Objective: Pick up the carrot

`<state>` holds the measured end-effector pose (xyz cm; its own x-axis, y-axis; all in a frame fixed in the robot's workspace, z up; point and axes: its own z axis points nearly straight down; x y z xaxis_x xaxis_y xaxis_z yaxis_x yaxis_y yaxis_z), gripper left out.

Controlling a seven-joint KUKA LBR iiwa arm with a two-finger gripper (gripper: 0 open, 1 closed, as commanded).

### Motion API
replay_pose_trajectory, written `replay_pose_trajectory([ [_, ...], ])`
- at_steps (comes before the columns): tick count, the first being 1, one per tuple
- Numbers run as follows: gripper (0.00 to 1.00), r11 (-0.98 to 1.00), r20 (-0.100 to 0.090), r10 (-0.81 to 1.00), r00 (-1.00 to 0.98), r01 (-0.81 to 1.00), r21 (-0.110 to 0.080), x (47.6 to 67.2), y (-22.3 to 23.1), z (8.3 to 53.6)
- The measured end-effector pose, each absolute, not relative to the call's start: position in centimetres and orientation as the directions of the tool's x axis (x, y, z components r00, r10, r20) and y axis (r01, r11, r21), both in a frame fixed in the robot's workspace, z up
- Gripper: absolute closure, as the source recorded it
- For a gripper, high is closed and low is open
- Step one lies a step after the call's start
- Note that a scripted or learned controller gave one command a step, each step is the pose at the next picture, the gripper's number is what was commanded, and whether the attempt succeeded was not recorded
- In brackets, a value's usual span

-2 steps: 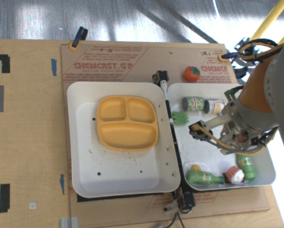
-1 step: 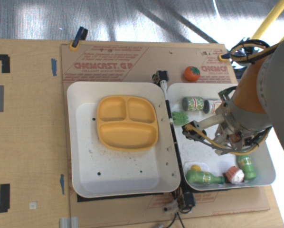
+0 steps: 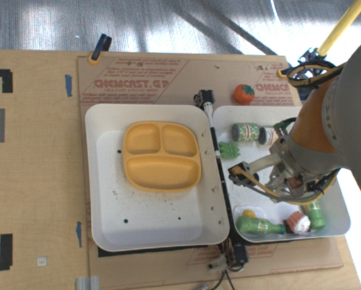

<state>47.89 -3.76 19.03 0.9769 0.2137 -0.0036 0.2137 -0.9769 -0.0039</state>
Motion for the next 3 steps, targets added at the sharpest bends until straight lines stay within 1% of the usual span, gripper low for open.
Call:
replay_pose_trajectory([
  [2, 1.00, -0.979, 0.000, 0.204, 0.979, 0.204, 0.000, 48.0, -0.7, 20.8],
  [3, 1.00, -0.980, -0.005, 0.200, 0.980, 0.200, -0.004, 47.9, -0.1, 18.4],
])
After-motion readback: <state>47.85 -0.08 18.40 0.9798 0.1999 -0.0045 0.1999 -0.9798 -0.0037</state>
